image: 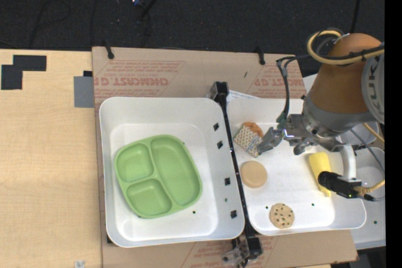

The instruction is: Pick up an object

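In the right bin (352, 213), a small packet with an orange top and a grey patterned body (249, 137) lies near the left wall. My gripper (270, 140) is low in this bin, right beside the packet's right side and pointing at it. The arm's orange band (342, 81) rises above it on the right. A tan round disc (254, 174) lies just below the packet. A chocolate-chip cookie (282, 215) sits near the front wall. A yellow piece (320, 167) lies to the right, partly under the arm's cables.
The left bin (116, 116) holds a green divided plate (157, 176). A black divider (230, 160) runs between the bins. Cables and a black-tipped fitting (339, 185) hang from the wrist over the right bin's right side. Cardboard lies under both bins.
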